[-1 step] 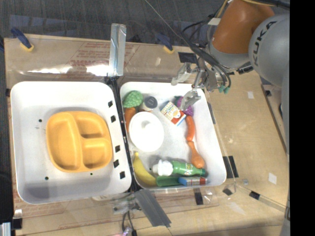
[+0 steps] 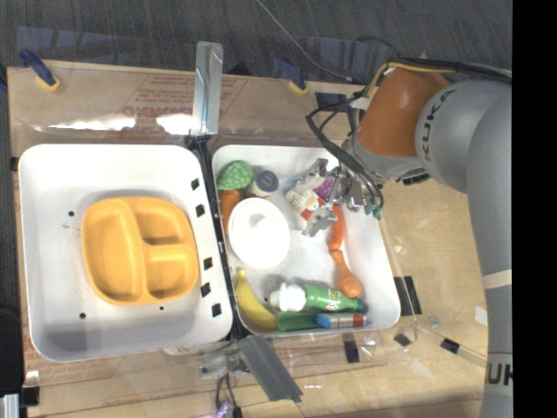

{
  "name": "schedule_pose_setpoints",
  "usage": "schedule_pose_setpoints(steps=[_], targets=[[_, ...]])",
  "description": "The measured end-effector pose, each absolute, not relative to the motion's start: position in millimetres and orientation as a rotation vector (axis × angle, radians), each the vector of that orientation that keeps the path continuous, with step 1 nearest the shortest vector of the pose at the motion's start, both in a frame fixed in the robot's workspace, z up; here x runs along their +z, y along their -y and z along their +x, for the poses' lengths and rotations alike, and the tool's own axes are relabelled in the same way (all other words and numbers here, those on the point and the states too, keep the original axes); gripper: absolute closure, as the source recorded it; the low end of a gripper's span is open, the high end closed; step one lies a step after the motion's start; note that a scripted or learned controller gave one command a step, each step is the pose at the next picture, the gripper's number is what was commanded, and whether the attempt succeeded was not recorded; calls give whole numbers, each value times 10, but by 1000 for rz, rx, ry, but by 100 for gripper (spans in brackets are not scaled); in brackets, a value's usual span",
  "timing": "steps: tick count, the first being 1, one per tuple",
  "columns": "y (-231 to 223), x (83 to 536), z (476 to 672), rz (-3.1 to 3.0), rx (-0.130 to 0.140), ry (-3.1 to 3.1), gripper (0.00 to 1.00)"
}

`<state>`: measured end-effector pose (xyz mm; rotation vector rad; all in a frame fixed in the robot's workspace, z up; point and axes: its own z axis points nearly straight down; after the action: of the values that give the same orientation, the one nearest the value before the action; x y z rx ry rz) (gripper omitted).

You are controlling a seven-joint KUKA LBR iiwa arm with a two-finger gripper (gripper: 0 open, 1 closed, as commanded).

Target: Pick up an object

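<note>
The arm (image 2: pixel 452 138) reaches in from the right and lowers its end effector (image 2: pixel 335 194) into the upper right part of the right bin (image 2: pixel 383 268). Whether the end effector is wide or narrow cannot be told, as it blurs into the clutter beneath it. Just under it lie a small packet (image 2: pixel 302 198) and the upper end of an orange carrot (image 2: pixel 341 255), which runs down along the bin's right side. A white bowl (image 2: pixel 258 231) sits left of centre, with a green broccoli (image 2: pixel 235 177) and a small grey cap (image 2: pixel 266 181) above it. Along the bottom wall lie a banana (image 2: pixel 248 303), a green bottle (image 2: pixel 322 299) with a white cap, and a marker (image 2: pixel 335 321). The left bin (image 2: pixel 52 320) holds a yellow divided plate (image 2: pixel 139 249). Both bins rest side by side on the table (image 2: pixel 435 251).
</note>
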<state>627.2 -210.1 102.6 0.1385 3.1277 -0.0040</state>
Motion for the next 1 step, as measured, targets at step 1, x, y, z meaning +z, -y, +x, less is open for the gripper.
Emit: schedule_pose_setpoints(steps=[1], targets=[[2093, 1009, 6010, -62, -8, -3121, 0]])
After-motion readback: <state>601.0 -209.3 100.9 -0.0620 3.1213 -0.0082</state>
